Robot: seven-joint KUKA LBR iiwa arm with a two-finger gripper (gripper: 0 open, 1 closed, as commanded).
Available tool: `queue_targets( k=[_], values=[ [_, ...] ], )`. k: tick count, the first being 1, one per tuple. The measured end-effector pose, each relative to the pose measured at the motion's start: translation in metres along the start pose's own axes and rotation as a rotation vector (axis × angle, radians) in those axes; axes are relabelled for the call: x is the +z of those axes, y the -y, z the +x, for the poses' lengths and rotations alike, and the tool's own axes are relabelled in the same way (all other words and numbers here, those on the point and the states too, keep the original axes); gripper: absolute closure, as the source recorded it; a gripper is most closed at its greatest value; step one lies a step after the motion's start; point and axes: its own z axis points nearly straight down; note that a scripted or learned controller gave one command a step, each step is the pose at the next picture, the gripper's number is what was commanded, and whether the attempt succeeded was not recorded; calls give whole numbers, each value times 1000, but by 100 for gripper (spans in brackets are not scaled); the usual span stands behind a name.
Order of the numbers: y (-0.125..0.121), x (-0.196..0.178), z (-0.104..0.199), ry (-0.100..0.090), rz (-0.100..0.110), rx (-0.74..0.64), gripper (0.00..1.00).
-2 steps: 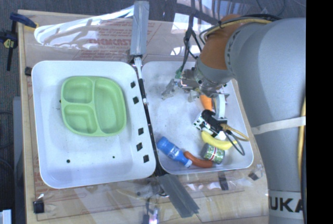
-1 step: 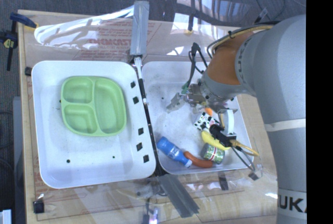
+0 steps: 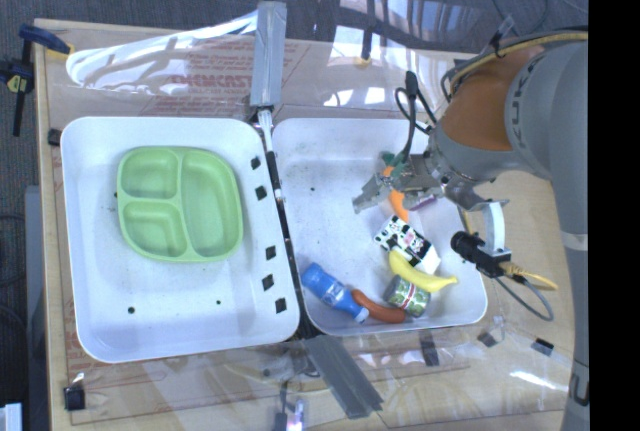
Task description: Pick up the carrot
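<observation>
The carrot (image 3: 399, 204), small and bright orange, lies in the right bin (image 3: 320, 169) toward its right side, partly hidden under the gripper. My gripper (image 3: 393, 199) hangs low directly over it, reaching in from the right below the arm's orange band. Its fingers (image 3: 364, 200) look spread, one on each side of the carrot, and they do not appear shut on it. The carrot's lower tip pokes out beneath the gripper, just above a black-and-white patterned box (image 3: 405, 237).
Crowded in the right bin's front corner are a banana (image 3: 421, 272), a green can (image 3: 407, 295), a reddish sausage (image 3: 381, 310) and a blue bottle (image 3: 329, 287). In the left bin (image 3: 90, 309) sits a green divided plate (image 3: 180, 203).
</observation>
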Motion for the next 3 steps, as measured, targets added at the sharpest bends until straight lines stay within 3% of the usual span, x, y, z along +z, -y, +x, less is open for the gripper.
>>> queue_targets(
  k=[1, 2, 3],
  values=[
    [-37, 67, -4, 0, 0, -45, 0],
    [-38, 56, -4, 1, 0, -49, 100],
    [13, 51, -4, -1, 1, -14, 100]
  ],
)
